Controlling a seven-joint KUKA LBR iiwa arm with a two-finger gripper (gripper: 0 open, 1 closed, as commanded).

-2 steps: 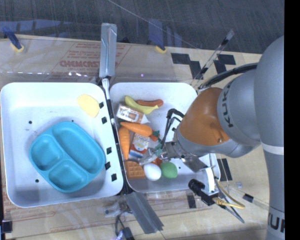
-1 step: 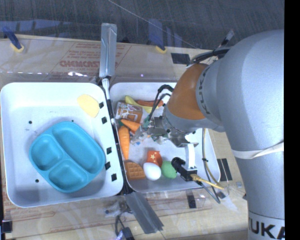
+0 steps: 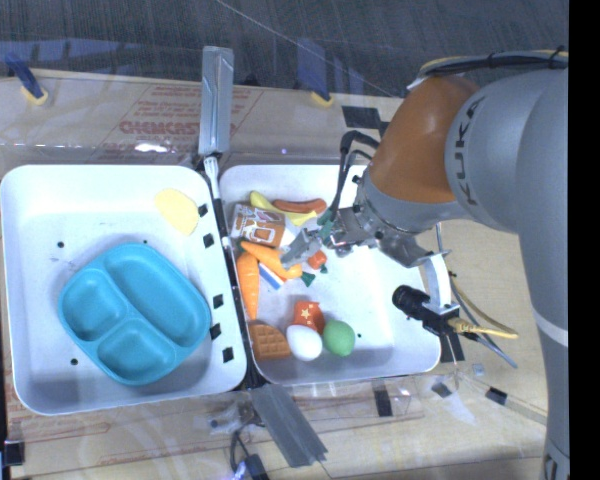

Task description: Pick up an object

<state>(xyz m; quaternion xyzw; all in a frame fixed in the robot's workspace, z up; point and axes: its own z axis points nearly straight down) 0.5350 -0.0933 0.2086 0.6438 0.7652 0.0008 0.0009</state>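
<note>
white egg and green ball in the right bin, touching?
Touching. In the camera view the white egg and the green ball sit side by side near the front wall of the right bin, outlines meeting with no gap.

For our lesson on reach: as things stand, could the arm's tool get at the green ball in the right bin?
Probably yes. The green ball lies uncovered near the front of the right bin, beside a white egg, which crowds only one side. The tool is over the same bin, farther back, with nothing between them.

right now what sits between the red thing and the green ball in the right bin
In the camera view a white egg lies between the red piece and green ball.
</note>
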